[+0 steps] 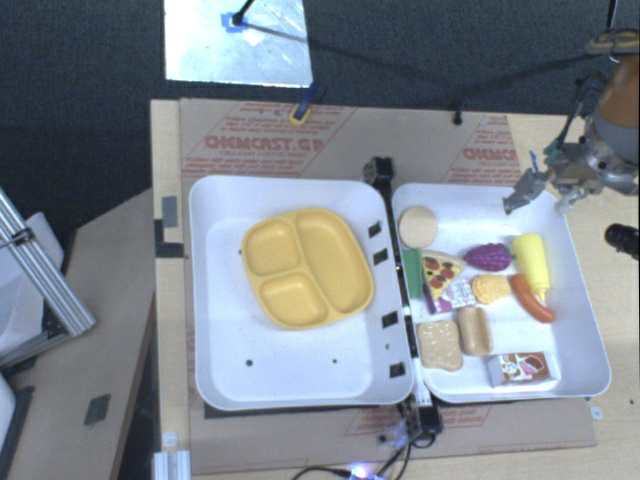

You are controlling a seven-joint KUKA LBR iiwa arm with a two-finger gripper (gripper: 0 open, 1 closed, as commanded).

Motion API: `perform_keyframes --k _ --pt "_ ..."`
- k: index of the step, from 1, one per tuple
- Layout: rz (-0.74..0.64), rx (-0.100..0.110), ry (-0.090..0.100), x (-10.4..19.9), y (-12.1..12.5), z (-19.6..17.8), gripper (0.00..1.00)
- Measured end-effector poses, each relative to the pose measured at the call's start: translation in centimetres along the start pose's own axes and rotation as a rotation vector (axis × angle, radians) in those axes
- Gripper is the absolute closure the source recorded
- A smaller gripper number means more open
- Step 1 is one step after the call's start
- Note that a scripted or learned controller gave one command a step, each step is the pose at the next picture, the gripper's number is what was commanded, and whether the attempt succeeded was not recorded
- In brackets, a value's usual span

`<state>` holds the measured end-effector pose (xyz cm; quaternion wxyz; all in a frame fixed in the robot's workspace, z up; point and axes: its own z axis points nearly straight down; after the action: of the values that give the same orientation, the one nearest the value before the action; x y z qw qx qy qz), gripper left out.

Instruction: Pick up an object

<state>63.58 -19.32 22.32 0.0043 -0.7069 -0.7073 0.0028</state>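
The right bin (585, 343) holds several toy foods: a beige ball (418, 227), purple grapes (488, 257), a yellow corn cob (533, 256), an orange-red sausage (533, 299), a pizza slice (440, 268), a yellow waffle (489, 289), a hot dog bun (474, 330), a bread slice (438, 345) and a small carton (521, 369). My gripper (546, 197) hangs over the bin's far right corner, above and behind the corn cob. Its fingers are spread open with nothing between them.
The left bin (215, 348) holds a yellow divided plate (305, 266). A green strip (412, 273) lies along the right bin's left wall. A black hinge bar (395, 288) runs between the bins. A shiny sheet (238, 28) lies beyond the bench.
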Motion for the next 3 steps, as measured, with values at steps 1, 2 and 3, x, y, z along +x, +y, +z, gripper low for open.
perform_keyframes --k 1,2,3 --pt "-0.003 -0.012 -0.003 0.0 0.3 -0.8 0.0" --pt "-0.006 -0.008 -0.002 0.7 1.1 4.7 0.0" --pt "-0.004 -0.008 -0.001 1.4 0.4 9.9 0.0"
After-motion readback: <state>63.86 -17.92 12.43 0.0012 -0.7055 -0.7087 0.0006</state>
